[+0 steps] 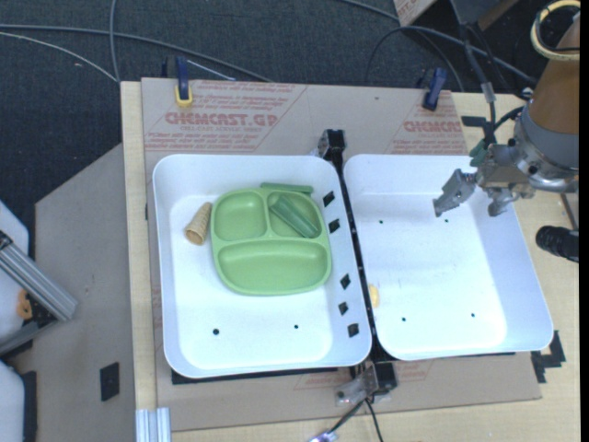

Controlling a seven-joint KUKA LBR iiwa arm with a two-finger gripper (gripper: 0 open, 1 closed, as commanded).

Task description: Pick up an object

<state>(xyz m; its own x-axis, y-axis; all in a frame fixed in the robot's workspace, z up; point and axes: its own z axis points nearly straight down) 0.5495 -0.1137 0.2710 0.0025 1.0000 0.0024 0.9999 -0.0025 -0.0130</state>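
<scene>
- Camera view: the desk point(230, 99), a brown board with red lettering, carries two shallow white plastic bins side by side, touching along a black clipped seam in the middle.
- The left white bin point(184, 339) holds a light green plastic divided plate point(267, 270) with three compartments, lying flat near the bin's centre and far side.
- A darker green oblong piece point(296, 215) lies slanted in the plate's upper right compartment; what it is cannot be told.
- A flat green strip point(287, 189) lies just beyond the plate's far rim, touching or nearly touching it.
- A small tan ice-cream cone toy point(197, 224) lies on the bin floor just beside the plate's left edge, its wide end toward the near side.
- The right white bin point(442, 330) has a small yellow-orange bit point(373, 295) at its left wall, close to the seam.
- The grey arm with its orange band point(557, 99) reaches in from the right, over the right bin's far right corner.
- The tool point(471, 196) hangs above the right bin's far side with its two grey fingers point(449, 199) spread apart, released, nothing between them.
- The tool is well apart from the plate, cone and green pieces in the left bin.
</scene>
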